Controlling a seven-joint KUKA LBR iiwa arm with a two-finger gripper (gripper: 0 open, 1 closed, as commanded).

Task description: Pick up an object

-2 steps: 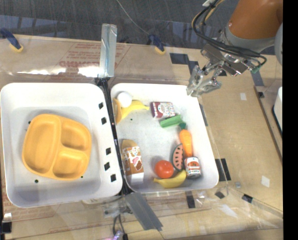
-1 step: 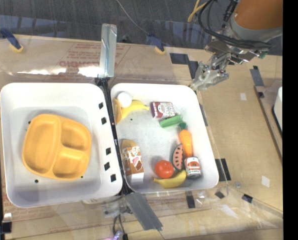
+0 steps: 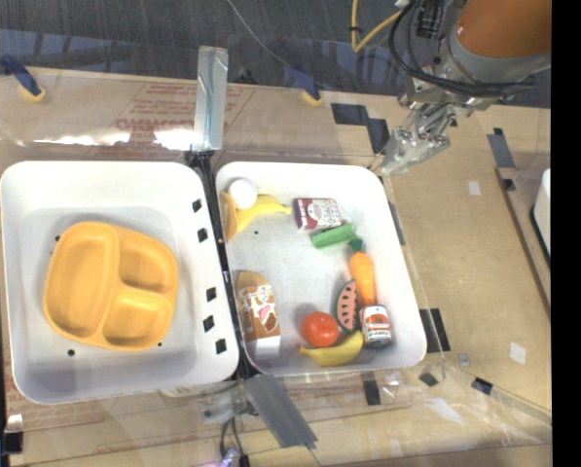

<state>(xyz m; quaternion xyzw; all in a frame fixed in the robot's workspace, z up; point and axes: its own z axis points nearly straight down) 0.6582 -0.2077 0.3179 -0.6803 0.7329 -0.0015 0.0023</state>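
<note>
Two white bins are seen side by side. A yellow divided tray (image 3: pixel 110 285) is held in the left bin (image 3: pixel 18 261). The right bin (image 3: pixel 399 261) is loaded with toy food: tomato (image 3: pixel 320 329), carrot (image 3: pixel 364 276), two bananas, small can (image 3: pixel 376 325), cartons. The gripper (image 3: pixel 407 149) is positioned above that bin's far right corner, nothing between its fingers; open or closed cannot be told.

Arm in from upper right of right bin (image 3: pixel 399 261), orange band big at top of view, grey wrist section just beneath it. Black and yellow cables loop off wrist's left side. Tool (image 3: pixel 404 154) hangs below wrist, slanting down-left, tip just outside right bin's far right corner, above worktop (image 3: pixel 465 251) beside rim. Nothing visible between fingers. Finger spread too small and blurred to read.
</note>
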